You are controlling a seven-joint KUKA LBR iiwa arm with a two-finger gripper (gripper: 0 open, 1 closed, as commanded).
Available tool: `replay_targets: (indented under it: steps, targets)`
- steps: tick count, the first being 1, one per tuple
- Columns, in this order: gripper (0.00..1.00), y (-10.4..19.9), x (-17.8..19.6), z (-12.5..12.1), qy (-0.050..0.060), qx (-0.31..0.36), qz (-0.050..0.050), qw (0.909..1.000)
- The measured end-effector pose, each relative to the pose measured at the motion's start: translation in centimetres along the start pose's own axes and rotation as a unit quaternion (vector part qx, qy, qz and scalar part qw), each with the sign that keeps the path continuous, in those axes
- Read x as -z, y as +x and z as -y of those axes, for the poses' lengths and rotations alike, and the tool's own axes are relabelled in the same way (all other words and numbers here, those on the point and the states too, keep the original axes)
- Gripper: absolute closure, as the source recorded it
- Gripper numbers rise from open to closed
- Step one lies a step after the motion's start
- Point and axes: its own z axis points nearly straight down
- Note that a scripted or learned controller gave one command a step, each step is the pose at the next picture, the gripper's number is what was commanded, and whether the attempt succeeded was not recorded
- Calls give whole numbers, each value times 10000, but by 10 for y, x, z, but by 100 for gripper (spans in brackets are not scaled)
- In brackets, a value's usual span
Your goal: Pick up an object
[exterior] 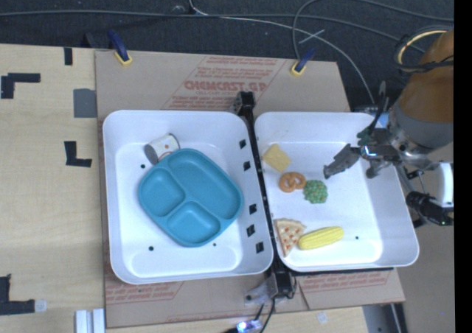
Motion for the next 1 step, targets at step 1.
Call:
replay_targets:
  steps: [1]
  targets:
    - [0, -1, -62, 5, 3, -1, -4, 10000]
